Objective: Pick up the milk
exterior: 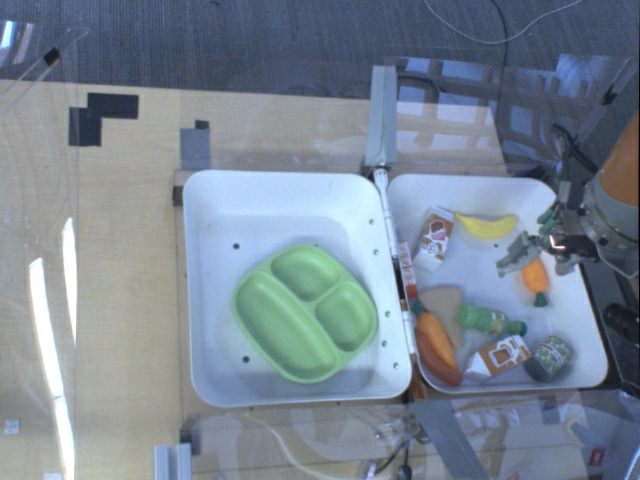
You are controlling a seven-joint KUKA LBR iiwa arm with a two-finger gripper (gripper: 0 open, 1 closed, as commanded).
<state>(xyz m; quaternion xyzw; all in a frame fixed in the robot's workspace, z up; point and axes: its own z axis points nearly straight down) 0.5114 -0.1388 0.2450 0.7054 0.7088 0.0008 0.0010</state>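
Approach step — gripper point(520, 253) hovers over the right bin point(597, 353), open, holding nothing.
Next: shift to the milk point(434, 238) carton and descend.

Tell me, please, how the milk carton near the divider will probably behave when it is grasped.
The milk carton looks like a small boxy toy, so probably light and fairly stiff. It lies tilted near the right bin's wall, so it may slide. Its flat faces should not roll.

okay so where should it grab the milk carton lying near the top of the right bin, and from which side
Probably across the flat body of the milk carton, coming straight down from above. It lies tilted on the bin floor with open floor beside its long sides, and the banana sits just right of its upper end. The gripper would have to move left.
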